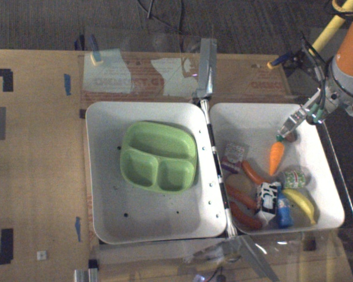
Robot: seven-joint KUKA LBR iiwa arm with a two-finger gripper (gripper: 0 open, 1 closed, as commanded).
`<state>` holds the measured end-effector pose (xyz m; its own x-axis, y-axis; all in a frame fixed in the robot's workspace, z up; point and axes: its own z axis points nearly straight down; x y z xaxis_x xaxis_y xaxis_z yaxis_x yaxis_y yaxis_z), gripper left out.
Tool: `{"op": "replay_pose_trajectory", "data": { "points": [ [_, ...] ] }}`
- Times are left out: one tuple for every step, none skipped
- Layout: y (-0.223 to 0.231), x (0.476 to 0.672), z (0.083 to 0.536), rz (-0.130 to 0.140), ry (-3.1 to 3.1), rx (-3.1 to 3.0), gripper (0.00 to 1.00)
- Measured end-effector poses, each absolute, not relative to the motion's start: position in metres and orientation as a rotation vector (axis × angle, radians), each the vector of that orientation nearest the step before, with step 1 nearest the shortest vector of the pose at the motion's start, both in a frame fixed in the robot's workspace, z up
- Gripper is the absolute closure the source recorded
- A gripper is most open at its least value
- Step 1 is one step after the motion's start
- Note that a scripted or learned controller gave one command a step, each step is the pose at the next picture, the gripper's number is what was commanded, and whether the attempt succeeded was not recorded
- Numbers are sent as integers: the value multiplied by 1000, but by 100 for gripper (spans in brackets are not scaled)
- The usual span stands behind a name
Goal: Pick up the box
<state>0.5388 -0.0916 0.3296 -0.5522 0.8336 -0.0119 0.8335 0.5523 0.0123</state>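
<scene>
- Gripper (292, 128) is hanging over the upper right part of the right bin (332, 184), just above the leafy top of the toy carrot (275, 156); whether it is released or clenched cannot be told, and nothing is showing in its grasp.
- Left bin (100, 175) is holding a green divided plate (159, 156), lying flat slightly above the bin's middle.
- Small box (233, 155), pale with a pink panel, is lying near the right bin's left wall, well apart from the gripper.
- Toy sausages (242, 197) are lying below the box, along the same wall.
- Cow-patterned carton (269, 194) is sitting beside a blue item (283, 211).
- Toy banana (301, 204) is lying at the lower right, just below a small can (294, 177).
</scene>
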Motion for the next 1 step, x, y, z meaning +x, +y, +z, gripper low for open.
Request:
{"op": "replay_pose_trajectory", "data": {
  "points": [
    [-114, 608, 433, 2, 2641, 1691, 100]
  ]
}}
